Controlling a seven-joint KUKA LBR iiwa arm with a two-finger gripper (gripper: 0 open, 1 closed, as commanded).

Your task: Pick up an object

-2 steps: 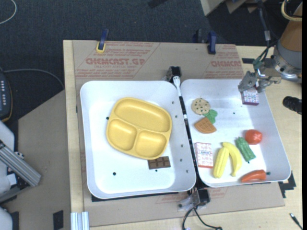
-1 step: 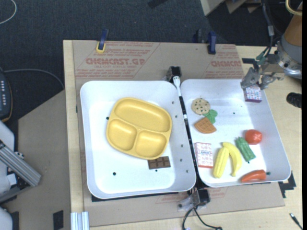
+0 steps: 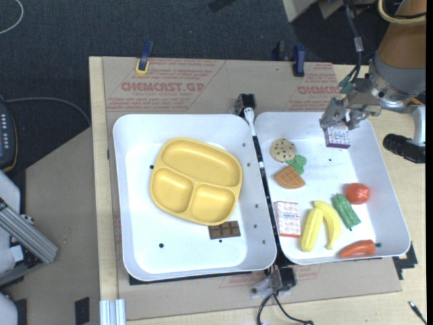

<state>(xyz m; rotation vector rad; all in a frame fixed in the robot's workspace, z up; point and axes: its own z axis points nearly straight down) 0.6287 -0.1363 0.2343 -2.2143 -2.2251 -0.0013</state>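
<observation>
Gripper [image 3: 337,122] above right bin [image 3: 389,202] pinches a small purple-and-white packet [image 3: 337,137]; packet's print illegible, arm cut off at frame edge.

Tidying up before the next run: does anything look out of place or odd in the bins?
One thing: a chocolate bar lies alone on the left bin floor beside the yellow divided plate, while the other toy foods sit in the right bin. A small pink-and-white packet hangs at the claw.

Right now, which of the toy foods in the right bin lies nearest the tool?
The round speckled cookie, at the far left of the right bin; the waffle, tomato and bananas lie farther from the tool.
</observation>
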